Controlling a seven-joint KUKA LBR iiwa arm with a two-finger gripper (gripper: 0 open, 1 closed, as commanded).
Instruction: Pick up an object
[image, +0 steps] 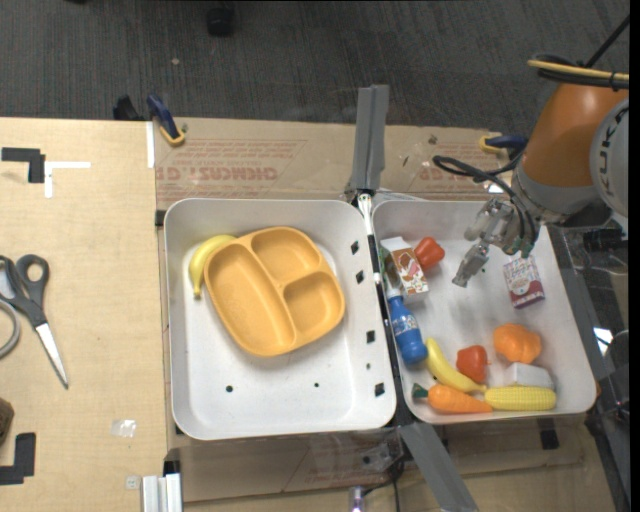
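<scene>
Far left on the wooden bench top (80, 330): grey-handled metal scissors (38, 310), lying flat, blades pointing down-right.

Left shallow white bin (270, 405): holds an orange-yellow plastic divided plate w/ three compartments (272, 290), tilted a bit in the bin. A yellow toy banana (205, 260) curls along the plate's upper-left edge, touching it.

Right shallow white bin (565, 300), from its left wall inward: small white-and-red carton (405, 268) near the top-left, w/ a red toy pepper (430, 252) just beside it on the right. Below the carton, a blue plastic bottle (407, 332) lies along the left wall. Further down: a second yellow toy banana (448, 368), a small red toy piece (472, 360) touching it, an orange toy carrot (455, 400) at the front edge, then a yellow toy corn cob (520, 398) to its right. An orange round toy fruit (518, 343) sits above the corn. A small red-and-white packet (523, 280) lies near the right wall, upper part.

The two-finger gripper (470, 268) hangs over the upper middle of the right bin, between pepper and packet, tilted down-left; can't tell if its fingers are spread or together, and nothing is seen between them. The arm's orange band (570, 130) shows at upper right.
</scene>
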